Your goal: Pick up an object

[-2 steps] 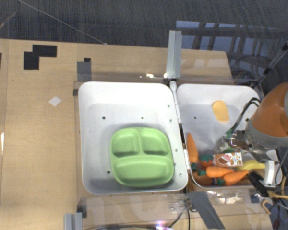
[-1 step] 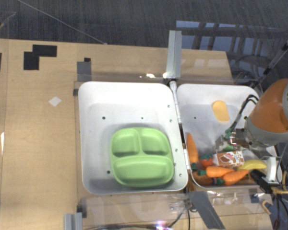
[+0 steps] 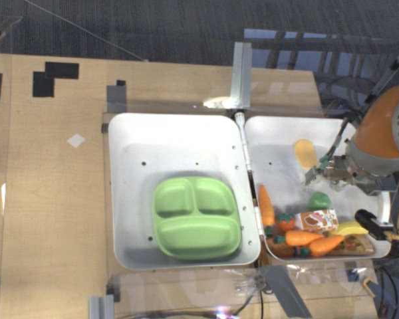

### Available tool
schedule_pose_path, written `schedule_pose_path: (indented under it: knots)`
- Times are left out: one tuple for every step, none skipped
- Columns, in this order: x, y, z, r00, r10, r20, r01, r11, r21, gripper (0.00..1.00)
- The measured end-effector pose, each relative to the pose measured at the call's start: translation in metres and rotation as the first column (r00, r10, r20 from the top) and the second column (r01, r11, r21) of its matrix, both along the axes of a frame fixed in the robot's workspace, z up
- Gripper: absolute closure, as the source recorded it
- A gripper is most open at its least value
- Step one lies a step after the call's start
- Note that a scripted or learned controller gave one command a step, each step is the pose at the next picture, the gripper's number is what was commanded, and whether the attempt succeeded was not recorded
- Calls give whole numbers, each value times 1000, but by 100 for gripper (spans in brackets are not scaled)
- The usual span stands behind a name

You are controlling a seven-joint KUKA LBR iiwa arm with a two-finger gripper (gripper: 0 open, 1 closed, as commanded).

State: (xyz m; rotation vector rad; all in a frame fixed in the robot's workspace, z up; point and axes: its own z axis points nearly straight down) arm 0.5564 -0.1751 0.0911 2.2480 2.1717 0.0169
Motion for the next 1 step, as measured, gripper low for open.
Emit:
schedule_pose_path:
  knots:
    - [-12,-3,0,999,40,0,-40,999,0,0]
